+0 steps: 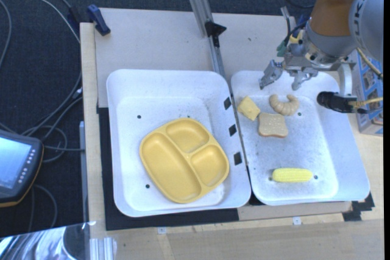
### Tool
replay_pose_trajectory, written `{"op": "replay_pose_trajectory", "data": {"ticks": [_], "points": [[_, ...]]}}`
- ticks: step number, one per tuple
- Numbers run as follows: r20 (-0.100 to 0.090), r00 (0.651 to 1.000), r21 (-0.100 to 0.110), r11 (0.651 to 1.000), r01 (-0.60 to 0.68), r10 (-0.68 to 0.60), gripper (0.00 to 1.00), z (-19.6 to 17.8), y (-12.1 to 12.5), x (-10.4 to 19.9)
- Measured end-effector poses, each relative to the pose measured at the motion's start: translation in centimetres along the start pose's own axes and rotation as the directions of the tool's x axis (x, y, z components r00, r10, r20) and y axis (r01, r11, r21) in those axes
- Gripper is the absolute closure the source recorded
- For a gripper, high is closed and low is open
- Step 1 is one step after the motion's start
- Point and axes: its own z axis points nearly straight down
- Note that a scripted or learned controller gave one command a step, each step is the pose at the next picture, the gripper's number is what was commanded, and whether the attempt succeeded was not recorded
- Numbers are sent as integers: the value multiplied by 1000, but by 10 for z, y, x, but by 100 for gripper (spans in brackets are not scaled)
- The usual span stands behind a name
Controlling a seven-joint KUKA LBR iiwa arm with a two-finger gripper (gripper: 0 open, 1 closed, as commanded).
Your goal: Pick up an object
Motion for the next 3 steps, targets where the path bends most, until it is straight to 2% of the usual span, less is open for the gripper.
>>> {"op": "replay_pose_trajectory", "data": {"ticks": [1, 2, 3], "points": [[0, 1000, 0, 1000, 0, 0, 0, 0, 0, 0], [0, 1000, 4, 1000, -1, 1, 0, 45, 2, 8], [1, 1000, 5, 1000, -2, 2, 0, 90, -1, 2]]}}
